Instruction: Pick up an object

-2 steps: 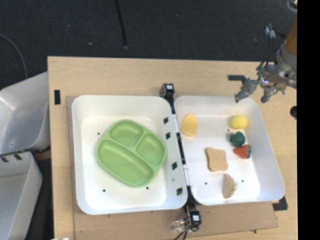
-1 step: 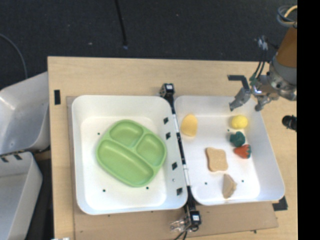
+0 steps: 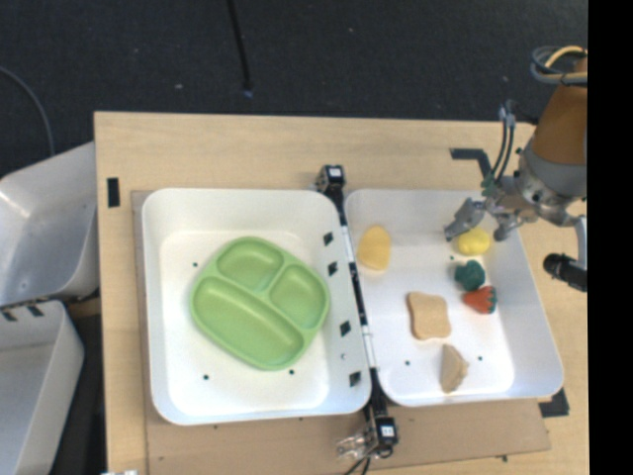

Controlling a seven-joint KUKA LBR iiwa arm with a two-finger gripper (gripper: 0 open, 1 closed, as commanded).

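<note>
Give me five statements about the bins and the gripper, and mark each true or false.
1. The green divided plate lies in the left bin. True.
2. The gripper is over the left bin. False: it is over the right bin, at the small yellow item.
3. The toast slice lies in the right bin. True.
4. The red item lies on the green plate. False: it lies in the right bin, beside the dark green item.
5. The plate is blue. False: green.

Probably a robotics lab: a wooden bench (image 3: 297, 146) with two white bins (image 3: 168, 265), cables, dark floor.
</note>
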